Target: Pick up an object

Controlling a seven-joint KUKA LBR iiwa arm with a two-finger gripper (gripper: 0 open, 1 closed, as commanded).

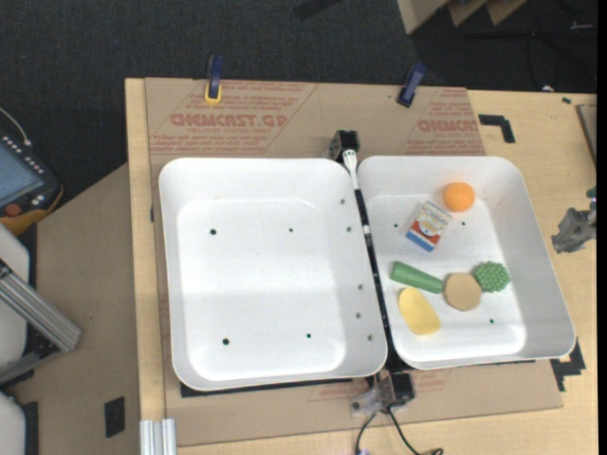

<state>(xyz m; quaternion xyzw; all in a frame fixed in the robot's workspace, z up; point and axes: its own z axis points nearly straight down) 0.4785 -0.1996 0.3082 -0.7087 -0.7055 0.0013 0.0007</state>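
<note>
The right bin point(531, 254) holds several small objects. An orange ball point(459, 197) lies near its back. A small white, blue and orange carton point(429, 226) sits just in front of the ball. Nearer the front lie a green cylinder point(417, 276), a tan round disc point(463, 291), a green bumpy ball point(491, 276) and a yellow lemon-like piece point(418, 311). A grey part of my gripper point(572, 228) shows at the right edge, outside the bin's right rim and apart from all the objects.
The left bin point(171, 254) stands beside the right one, with a black divider strip point(365, 245) between them. Both rest on a cardboard sheet point(285, 112) held by two clamps point(214, 81) at the back. Cables point(379, 415) hang at the front.
</note>
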